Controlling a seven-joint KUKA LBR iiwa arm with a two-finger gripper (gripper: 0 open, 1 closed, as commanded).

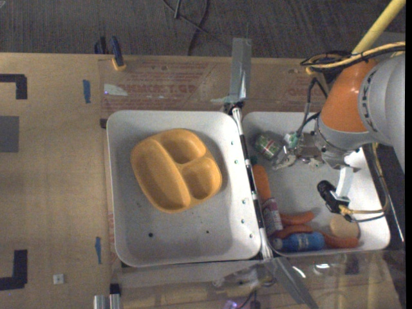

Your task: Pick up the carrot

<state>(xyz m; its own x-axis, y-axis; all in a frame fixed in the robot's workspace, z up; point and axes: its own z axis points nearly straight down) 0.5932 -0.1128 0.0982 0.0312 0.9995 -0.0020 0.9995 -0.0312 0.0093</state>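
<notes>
orange carrot [261, 181] lies in the right bin [380, 237] against its left wall, long axis running along that wall, near end toward a bottle [271, 215] and a blue bottle [302, 241]. gripper [287, 158] hangs just right of the carrot's far end, beside a green can [268, 145]; whether it is wide or narrow cannot be told, and nothing shows in its grasp. the carrot sits left and slightly nearer than the tool. yellow divided dish [176, 170] rests in the left bin [129, 237]
</notes>
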